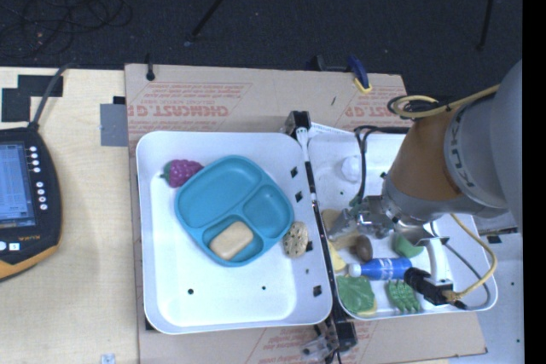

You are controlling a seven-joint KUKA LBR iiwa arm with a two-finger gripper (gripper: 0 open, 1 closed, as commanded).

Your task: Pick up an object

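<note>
My gripper (357, 223) is low inside the right bin (478, 303), near its left wall, with the orange-banded wrist above it. Right below it lies a small brown object (363, 249). Next to that are a yellow piece (339, 262) and a blue-and-white tube (384, 269). Green toys lie at the bin's front (356, 295) (403, 295), and another green piece (408, 248) sits beside the arm. A white object (350, 169) rests toward the bin's back. I see nothing lifted off the bin floor.
The left bin (171, 303) holds a blue divided plate (235, 205) with a tan block (229, 241) in one compartment, purple grapes (180, 172) at its back left, and a speckled cookie (296, 239) by the divider. A pendant (21, 200) lies far left.
</note>
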